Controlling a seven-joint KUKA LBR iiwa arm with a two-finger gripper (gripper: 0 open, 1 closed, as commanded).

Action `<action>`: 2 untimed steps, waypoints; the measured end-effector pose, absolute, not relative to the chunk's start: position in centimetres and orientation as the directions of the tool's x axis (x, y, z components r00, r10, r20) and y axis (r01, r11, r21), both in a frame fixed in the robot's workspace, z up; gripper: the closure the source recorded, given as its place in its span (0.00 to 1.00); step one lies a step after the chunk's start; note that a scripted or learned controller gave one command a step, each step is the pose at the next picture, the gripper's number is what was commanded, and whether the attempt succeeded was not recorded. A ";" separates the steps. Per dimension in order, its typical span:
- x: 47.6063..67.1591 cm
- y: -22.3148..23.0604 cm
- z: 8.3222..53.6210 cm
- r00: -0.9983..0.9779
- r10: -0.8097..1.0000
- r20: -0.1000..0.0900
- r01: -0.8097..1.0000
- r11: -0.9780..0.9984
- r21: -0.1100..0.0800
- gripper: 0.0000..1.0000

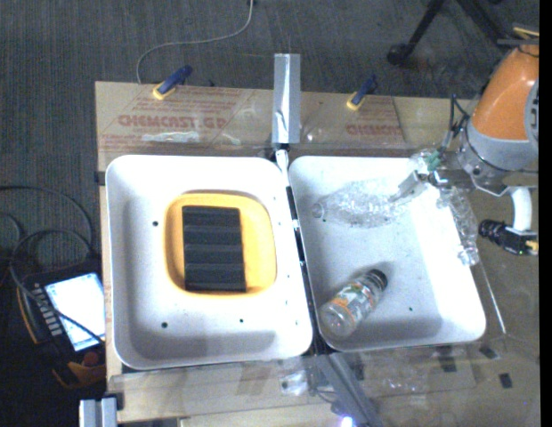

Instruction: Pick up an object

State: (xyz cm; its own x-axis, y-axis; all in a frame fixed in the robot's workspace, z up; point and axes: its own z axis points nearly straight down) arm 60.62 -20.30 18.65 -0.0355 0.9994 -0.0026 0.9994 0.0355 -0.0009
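My arm (507, 114) comes in over the right bin's (436, 323) far right corner, its orange band up high and the wrist angled down toward the bin's right wall. My gripper (429, 169) sits low just inside that corner; whether it is wide or narrow I cannot tell, as the metal parts blur together there.

The counter (214, 123) is a brown board carrying two white bins side by side, with two blue-and-yellow clamps (172, 82) on its far edge. Dark carpet and cables lie around it.

A crumpled clear wrapper (356, 205) lies in the right bin's far half, reaching toward my gripper. A clear bottle (352, 302) with a dark cap and an orange label lies tilted near the bin's near left corner. In the left bin (133, 265), a yellow tray (263, 238) holds a black ribbed block (214, 247) at its middle.
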 end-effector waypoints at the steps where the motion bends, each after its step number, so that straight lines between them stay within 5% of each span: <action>1: 55.0 -22.2 17.2 -0.173 0.985 -0.001 0.985 0.173 -0.002 0.00; 2: 52.2 -19.3 9.2 -0.371 0.929 -0.011 0.929 0.371 0.011 0.00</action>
State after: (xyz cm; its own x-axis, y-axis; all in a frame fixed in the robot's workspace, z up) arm 52.20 -19.30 9.17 -0.3710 0.9286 -0.0105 0.9285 0.3711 0.0113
